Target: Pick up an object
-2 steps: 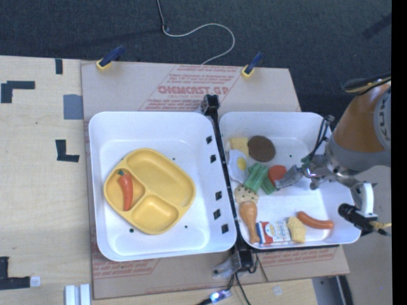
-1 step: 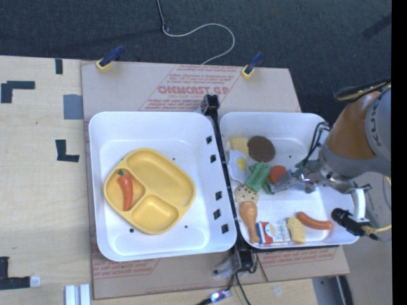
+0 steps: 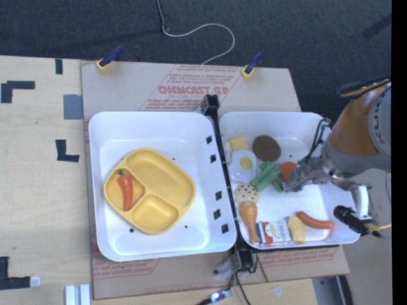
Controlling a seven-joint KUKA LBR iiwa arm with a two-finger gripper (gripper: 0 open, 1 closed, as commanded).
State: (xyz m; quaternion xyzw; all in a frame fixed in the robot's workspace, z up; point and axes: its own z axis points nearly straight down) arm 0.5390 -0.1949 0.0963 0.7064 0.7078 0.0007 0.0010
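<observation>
Toy food pieces crowd the right-hand shallow white bin (image 3: 299, 121): a green plastic vegetable (image 3: 267, 176) lies near its middle, touching a small red piece (image 3: 287, 169). The gripper (image 3: 294, 182) sits low just beside them; whether its fingers pinch anything cannot be told.

claw (image 3: 294, 182) low in right bin (image 3: 305, 121) | beside green toy (image 3: 267, 176)
</observation>
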